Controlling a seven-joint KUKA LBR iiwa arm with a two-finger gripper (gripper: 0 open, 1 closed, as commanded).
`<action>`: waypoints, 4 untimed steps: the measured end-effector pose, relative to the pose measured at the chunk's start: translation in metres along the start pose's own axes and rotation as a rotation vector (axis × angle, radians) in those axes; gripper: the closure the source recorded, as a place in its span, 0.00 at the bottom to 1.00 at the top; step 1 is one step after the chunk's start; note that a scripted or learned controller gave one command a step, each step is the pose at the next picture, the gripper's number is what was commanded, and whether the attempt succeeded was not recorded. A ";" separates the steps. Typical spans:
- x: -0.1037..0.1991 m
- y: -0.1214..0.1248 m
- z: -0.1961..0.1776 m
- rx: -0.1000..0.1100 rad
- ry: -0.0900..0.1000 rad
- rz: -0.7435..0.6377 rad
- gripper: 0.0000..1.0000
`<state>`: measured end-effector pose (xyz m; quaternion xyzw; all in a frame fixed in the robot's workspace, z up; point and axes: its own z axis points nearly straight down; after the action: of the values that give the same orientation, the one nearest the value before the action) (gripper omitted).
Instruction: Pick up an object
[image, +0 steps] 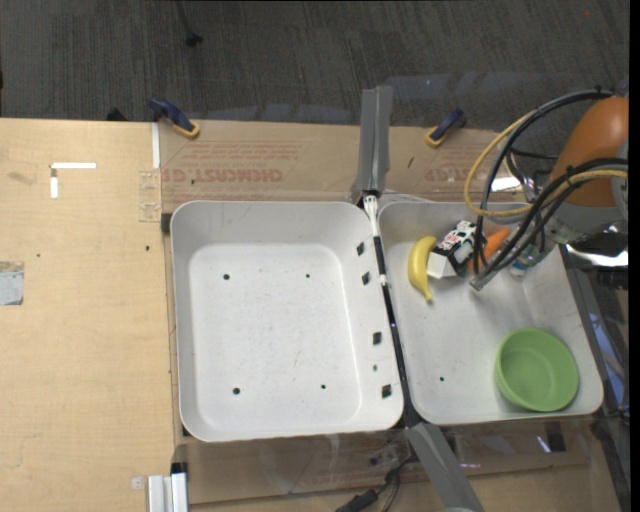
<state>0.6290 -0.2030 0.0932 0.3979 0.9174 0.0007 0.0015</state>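
Note:
In the right bin (470, 395), a yellow banana (421, 266) lies near the back left corner. A small black and white object (456, 244) rests against the banana's right side, and an orange item (495, 241) sits just right of that. A green bowl (537, 370) stands in the bin's front right corner. My gripper (492, 264) hangs low over the back of this bin, right beside the orange item and the black and white object, partly hidden by looping cables (520, 180). Nothing can be seen held in it.
The left bin (270, 330) lies beside the right one, split from it by a grey divider rail (375, 150). The arm with its orange band (597, 135) covers the back right corner. Blue and yellow clamps (176, 118) hold the cardboard behind the bins.

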 end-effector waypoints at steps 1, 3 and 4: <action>0.074 0.068 -0.001 0.005 -0.004 -0.168 0.00; 0.028 0.043 0.000 0.003 -0.001 0.179 0.00; 0.089 0.045 0.000 0.002 -0.001 0.164 0.00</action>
<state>0.6006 -0.1071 0.0928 0.4716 0.8818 -0.0003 0.0014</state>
